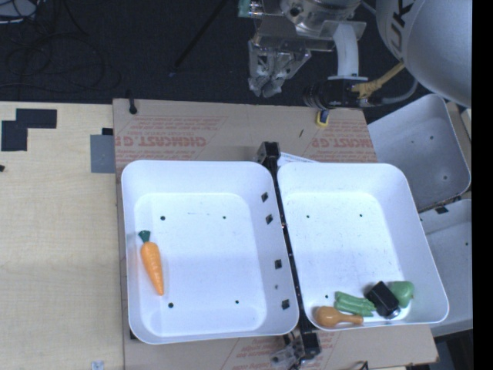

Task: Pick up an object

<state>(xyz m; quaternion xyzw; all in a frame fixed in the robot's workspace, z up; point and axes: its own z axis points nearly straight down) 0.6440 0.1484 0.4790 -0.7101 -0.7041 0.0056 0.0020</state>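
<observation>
Jaws (267,83), clenched on nothing, hang above smooth white bins (196,177).

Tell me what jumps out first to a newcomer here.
The orange carrot lies alone at the left bin's left wall. A cluster sits in the right bin's near corner: pear, green pod, black block. The gripper hangs high beyond both bins.
</observation>
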